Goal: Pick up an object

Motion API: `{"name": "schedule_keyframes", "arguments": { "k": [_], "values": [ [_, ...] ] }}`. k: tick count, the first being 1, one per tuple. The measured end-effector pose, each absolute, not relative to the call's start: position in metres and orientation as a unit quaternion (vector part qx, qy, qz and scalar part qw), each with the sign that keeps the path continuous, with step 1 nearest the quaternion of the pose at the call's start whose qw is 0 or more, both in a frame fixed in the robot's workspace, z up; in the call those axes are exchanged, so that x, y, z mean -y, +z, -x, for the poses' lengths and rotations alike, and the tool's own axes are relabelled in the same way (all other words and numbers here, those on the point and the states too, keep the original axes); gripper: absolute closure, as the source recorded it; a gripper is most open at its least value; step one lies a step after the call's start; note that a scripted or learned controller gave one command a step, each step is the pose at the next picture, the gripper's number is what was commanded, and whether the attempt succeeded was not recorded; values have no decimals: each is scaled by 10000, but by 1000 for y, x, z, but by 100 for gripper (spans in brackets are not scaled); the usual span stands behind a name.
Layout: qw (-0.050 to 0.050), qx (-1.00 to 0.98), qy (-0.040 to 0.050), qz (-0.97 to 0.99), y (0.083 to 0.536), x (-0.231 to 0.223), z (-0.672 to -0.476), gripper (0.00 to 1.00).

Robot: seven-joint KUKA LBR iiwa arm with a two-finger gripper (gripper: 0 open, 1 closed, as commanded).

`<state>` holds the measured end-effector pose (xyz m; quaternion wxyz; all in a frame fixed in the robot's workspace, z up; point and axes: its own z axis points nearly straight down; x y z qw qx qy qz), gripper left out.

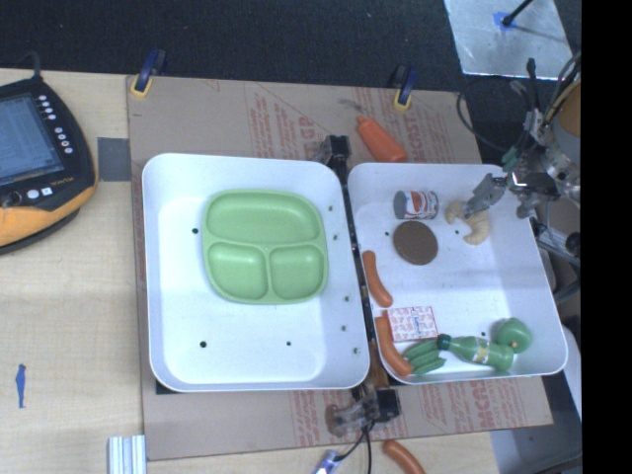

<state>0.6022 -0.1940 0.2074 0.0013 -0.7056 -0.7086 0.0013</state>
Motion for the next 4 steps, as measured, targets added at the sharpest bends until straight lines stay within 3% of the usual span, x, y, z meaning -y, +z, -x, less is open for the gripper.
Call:
{"name": "schedule_keyframes", "arguments": {
  "k": [1, 2, 3, 4],
  "values": [
    [84, 7090, 67, 7052, 100, 162, -648, 0],
    [65, 7106, -40, 7035, 95, 204, -636, 0],
    [209, 7100, 66, 7038, 91, 207, -652, 0],
    [6, 7094, 16, 7048, 92, 211, -589, 0]
  ]
}}
